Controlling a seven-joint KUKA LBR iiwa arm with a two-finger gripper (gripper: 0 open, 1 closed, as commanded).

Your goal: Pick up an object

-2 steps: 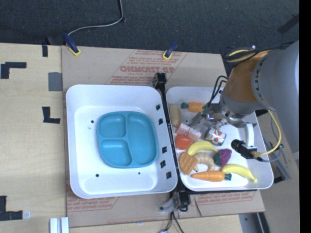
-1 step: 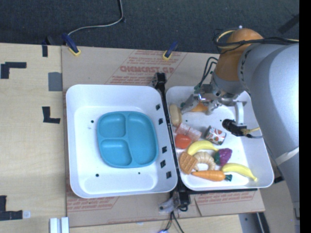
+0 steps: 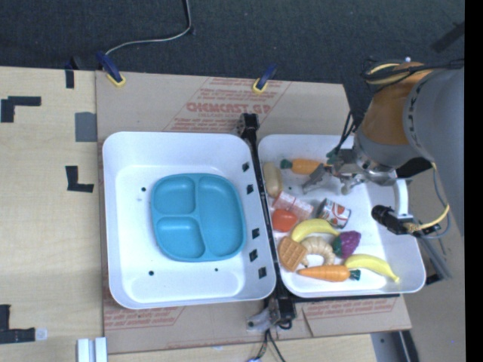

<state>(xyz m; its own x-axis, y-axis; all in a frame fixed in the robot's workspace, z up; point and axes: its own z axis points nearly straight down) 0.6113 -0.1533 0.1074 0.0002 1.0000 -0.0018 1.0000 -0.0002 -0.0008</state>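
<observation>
Camera view, grey arm reaching in from the right over the right bin (image 3: 411, 266), gripper (image 3: 337, 173) spread and holding nothing above its far end, toy food (image 3: 324, 240) heaped nearer, bare floor along the bin's right wall.

Red print runs across the cardboard sheet (image 3: 219, 104) that lies under the two bins, well to the left of the gripper (image 3: 337, 173) and farther up the view; its large line seems to read "CHEMCAST GP", with smaller red lines above and below it too small to make out. More red print shows on the cardboard's near edge, below the bins, also unreadable. A small red-and-white packet (image 3: 337, 215) just below the gripper carries markings too blurred to read.
</observation>
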